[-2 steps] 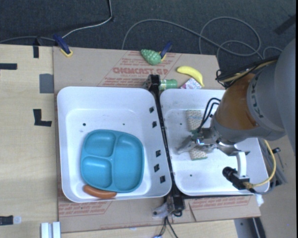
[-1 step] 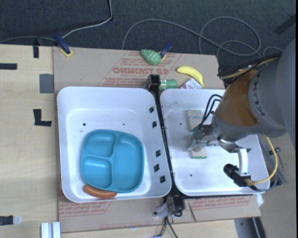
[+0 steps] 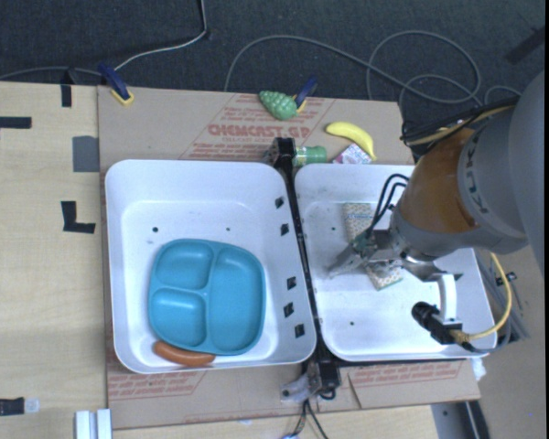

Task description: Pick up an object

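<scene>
Sponge-like patterned pad [image 3: 359, 216], lying flat in the right bin [image 3: 348, 332] just beside the hand [image 3: 340, 263], looks light, soft and squashy, best pinched across its short edges, though whether the hand is released or clenched I cannot tell.

The two shallow plastic bins [image 3: 133, 190] are white. In one lies a sky-blue divided plastic plate [image 3: 207, 296], and against its near side an orange sausage-shaped toy [image 3: 183, 354]. The grey metal hand [image 3: 348, 256] is dull and dark, under an arm [image 3: 457, 195] banded orange-brown. Beneath it sits a small pale patterned packet [image 3: 359, 216] — speckled greenish and tan. Towards the table's far edge, on brown cardboard [image 3: 165, 126] printed with red lettering, rest a yellow banana-shaped toy [image 3: 351, 137] and a green knobbly toy [image 3: 279, 104].
</scene>
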Tool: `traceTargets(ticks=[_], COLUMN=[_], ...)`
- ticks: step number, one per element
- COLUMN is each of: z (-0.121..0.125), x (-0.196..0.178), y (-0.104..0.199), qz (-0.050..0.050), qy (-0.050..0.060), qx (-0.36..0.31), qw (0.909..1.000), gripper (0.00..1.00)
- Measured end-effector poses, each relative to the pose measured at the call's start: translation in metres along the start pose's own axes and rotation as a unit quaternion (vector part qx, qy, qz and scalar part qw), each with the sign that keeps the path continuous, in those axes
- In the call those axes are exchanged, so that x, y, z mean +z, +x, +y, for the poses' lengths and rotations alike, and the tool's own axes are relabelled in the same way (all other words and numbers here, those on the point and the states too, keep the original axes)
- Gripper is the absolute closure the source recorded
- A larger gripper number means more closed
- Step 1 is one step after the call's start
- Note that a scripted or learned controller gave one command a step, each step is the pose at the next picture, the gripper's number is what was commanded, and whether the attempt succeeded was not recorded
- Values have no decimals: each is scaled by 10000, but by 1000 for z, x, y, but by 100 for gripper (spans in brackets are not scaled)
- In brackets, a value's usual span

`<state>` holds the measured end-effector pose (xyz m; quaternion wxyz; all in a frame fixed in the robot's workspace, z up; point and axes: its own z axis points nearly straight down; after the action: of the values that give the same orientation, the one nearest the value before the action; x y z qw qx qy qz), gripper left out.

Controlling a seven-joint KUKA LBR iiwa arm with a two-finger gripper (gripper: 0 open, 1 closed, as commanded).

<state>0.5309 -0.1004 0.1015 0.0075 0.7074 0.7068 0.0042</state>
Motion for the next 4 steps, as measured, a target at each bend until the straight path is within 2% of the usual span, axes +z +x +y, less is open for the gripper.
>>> traceTargets(ticks=[1,3,4], z=[47,140,122], x=[13,14,12], y=[4,-6,-6], qz=[9,17,-6], qy=[50,38,-18], qx=[-4,-21,-24], qw=[10000,10000,10000], gripper=[0,0,0])
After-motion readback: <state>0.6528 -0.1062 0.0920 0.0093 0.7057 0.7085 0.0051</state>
